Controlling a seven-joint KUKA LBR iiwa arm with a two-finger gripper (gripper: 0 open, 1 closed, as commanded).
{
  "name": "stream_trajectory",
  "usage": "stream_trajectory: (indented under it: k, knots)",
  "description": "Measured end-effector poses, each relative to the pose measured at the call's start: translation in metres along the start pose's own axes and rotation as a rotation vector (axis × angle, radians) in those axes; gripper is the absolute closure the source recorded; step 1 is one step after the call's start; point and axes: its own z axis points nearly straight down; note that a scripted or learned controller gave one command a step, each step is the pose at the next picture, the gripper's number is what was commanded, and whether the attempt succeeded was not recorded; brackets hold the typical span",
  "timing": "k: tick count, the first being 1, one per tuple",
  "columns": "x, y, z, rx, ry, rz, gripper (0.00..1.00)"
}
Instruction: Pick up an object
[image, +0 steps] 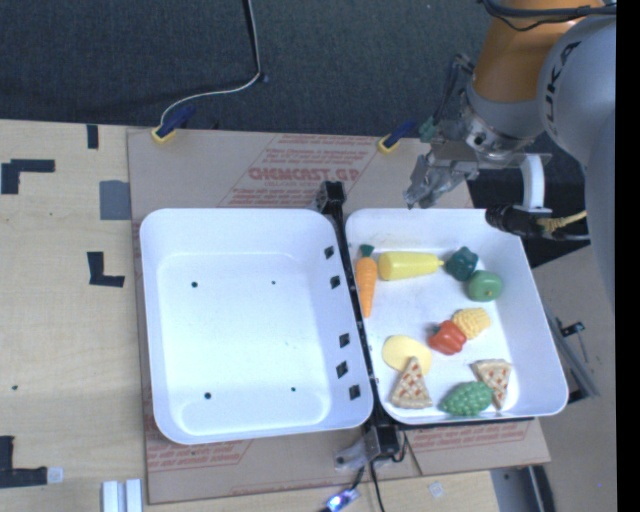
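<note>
The gripper (425, 190) hangs over the far rim of the right bin (540, 330), just above its back edge, with the grey arm (570, 70) and its orange band reaching in from the right. Its fingers are small and dark against the cardboard; they look close together with nothing between them, though I can't be sure how far apart they stand.

All the toy food sits in the right bin. A carrot (366, 283) lies along the bin's left wall, its long axis running near to far, green top at the far end and point toward the near end. Beside it, a yellow corn-like piece (408, 265) lies crosswise, long axis left to right, its narrower tip toward the right. Just right of that are a dark green piece (461, 263) and a green apple (485, 286). Lower down sit a small corn cob (470, 321) touching a red pepper (447, 337), and a yellow rounded piece (404, 351). Along the near edge are two waffle-patterned wedges (410, 385) (492, 377) with a bumpy green piece (466, 399) between them.

The left bin (240, 320) stands side by side with the right one, their walls touching down the middle.
</note>
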Motion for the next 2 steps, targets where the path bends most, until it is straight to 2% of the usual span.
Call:
stream_trajectory:
  k: [1,2]
  knots:
    - [0.06,-0.006,0.102,-0.006,-0.002,-0.001,1.0]
    - [0.13,0.004,0.024,-0.024,-0.002,-0.004,1.0]
